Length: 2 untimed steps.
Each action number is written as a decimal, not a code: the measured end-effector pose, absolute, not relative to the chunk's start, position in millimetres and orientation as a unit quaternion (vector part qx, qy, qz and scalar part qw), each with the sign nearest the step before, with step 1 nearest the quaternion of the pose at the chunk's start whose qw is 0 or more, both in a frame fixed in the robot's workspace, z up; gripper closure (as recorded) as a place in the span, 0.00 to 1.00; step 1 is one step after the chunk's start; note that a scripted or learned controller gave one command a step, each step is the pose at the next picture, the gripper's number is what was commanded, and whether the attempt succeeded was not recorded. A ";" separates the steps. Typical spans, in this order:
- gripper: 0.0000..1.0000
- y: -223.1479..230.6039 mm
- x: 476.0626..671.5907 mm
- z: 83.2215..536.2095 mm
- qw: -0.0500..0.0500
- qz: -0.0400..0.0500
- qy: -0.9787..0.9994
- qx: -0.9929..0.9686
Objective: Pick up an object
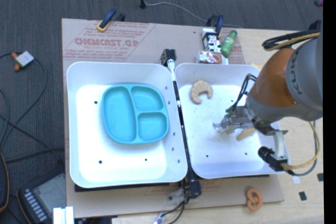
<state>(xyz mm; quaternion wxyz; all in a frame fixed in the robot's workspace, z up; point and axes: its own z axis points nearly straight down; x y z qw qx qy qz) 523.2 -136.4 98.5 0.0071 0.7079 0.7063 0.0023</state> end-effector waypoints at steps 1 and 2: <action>0.00 -136.3 523.0 98.3 0.007 0.002 0.706 0.708; 0.00 -102.9 487.1 88.0 0.007 0.002 0.706 0.708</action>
